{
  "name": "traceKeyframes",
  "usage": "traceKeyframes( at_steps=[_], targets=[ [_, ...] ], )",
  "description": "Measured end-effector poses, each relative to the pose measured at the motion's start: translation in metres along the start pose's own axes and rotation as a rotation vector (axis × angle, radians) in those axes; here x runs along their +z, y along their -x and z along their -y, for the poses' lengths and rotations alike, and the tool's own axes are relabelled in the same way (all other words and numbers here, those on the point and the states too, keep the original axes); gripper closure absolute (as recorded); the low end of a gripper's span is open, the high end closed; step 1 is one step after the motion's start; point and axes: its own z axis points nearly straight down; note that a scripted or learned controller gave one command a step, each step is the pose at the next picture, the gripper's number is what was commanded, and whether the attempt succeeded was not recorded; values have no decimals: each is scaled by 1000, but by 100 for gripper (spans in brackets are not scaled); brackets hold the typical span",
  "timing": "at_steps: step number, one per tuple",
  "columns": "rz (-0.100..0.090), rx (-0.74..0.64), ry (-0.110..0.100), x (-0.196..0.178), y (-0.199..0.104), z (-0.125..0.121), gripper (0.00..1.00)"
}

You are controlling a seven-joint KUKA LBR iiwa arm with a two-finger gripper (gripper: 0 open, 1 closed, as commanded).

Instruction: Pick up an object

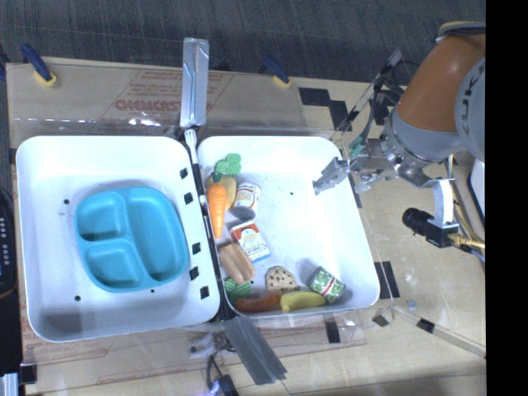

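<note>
The gripper (330,176) hovers over the right bin's (330,221) upper right corner, holding nothing; whether its fingers are apart cannot be told. Toy food lies well apart, along the bin's left and bottom edges: carrot (216,207), cookie (280,279), banana (301,300). A blue divided plate (132,238) sits in the left bin (41,221).

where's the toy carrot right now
The carrot lies in the right bin, along its left wall next to the divider, with the green leafy piece just above it and the small can at its right.
</note>
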Motion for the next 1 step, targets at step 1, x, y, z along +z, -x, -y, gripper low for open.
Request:
traceKeyframes(
  at_steps=[1],
  targets=[
    [-2, 75, -8, 104, 10, 72, 0]
  ],
)
